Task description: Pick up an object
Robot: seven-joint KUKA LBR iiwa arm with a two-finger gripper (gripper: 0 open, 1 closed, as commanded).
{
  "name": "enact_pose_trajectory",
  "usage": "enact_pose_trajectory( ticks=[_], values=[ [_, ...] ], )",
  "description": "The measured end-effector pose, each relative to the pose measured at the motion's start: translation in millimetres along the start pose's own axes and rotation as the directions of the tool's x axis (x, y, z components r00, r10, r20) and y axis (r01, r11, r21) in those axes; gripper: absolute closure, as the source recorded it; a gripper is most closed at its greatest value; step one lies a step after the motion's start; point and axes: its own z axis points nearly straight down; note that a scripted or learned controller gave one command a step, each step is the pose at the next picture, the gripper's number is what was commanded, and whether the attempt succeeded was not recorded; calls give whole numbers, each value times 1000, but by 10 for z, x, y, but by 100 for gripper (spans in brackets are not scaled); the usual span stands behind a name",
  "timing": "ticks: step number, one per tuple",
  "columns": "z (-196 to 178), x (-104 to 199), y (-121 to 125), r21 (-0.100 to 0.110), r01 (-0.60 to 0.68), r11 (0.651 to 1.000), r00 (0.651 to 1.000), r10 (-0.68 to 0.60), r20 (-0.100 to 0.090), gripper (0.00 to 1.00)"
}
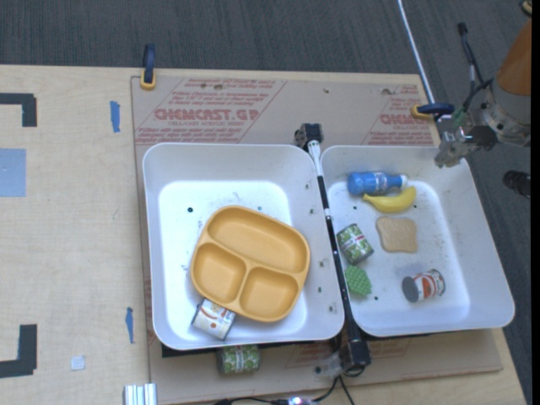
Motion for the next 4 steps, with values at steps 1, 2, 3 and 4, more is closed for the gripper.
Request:
enact_pose_trajectory(
  ticks=[1,2,3,4],
  values=[
    [-16,0,-122,5,-1,1000,1000,1,-2,100],
    [-14,1,-122,5,-1,1000,1000,1,-3,0],
    [694,401,-2,-6,-2,1000,1000,2,1,0],
    [756,654,-10,-14,-2,1000,1000,2,0,0]
  ],
)
